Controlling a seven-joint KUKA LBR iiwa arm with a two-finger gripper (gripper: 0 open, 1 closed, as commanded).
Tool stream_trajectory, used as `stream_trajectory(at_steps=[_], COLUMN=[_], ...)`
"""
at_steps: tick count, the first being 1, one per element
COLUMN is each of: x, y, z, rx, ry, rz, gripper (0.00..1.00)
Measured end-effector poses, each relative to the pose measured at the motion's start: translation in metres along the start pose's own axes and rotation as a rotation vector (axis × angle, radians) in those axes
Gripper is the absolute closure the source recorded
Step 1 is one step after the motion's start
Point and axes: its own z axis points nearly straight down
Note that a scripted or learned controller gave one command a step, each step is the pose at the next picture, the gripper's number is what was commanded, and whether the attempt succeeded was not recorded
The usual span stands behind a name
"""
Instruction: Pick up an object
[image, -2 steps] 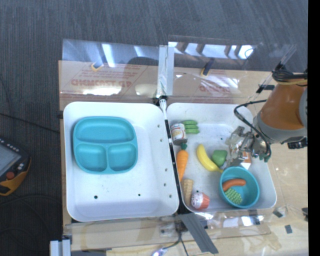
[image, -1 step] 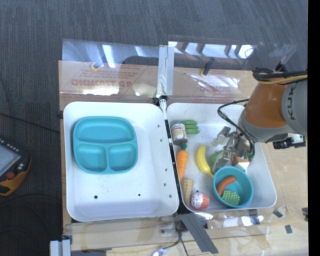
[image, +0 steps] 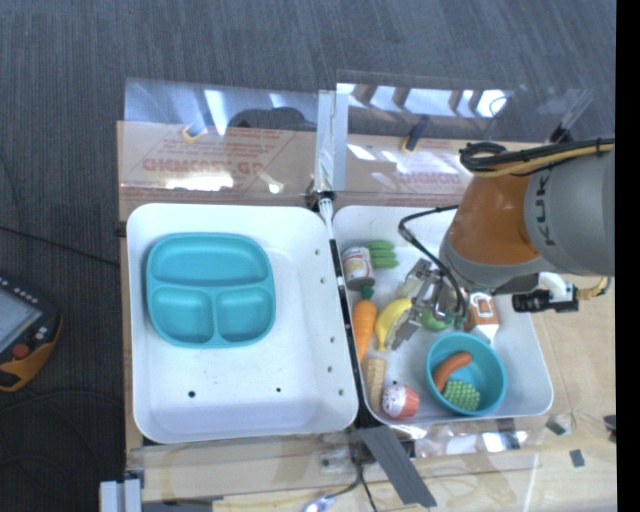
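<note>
The gripper (image: 415, 308) is down in the right bin (image: 535, 395), near its middle, its tips touching or just above the banana (image: 392, 318); whether it is parted or closed I cannot tell. The banana lies beside the carrot (image: 364, 323) by the bin's left wall, so the approach looks aimed there. The blue bowl (image: 466, 375) sits toward the front right corner, the teal tray (image: 210, 288) in the left bin (image: 240, 400).

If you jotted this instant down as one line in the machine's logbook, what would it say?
stage: reaching | gripper: low in right bin, over banana | grasp: unconfirmed | nearby: carrot, blue bowl | left bin: teal tray
</note>
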Motion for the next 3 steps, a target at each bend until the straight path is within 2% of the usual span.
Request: stream_trajectory(at_steps=[1,2,3], x=[-0.010,0.029,0.041], y=[0.011,-0.026,-0.042], z=[0.001,-0.001,-0.001], rx=[0.002,0.000,-0.005], ry=[0.005,-0.001,-0.003], rz=[0.085,0.015,0.116], gripper=[0.00,0.00,0.00])
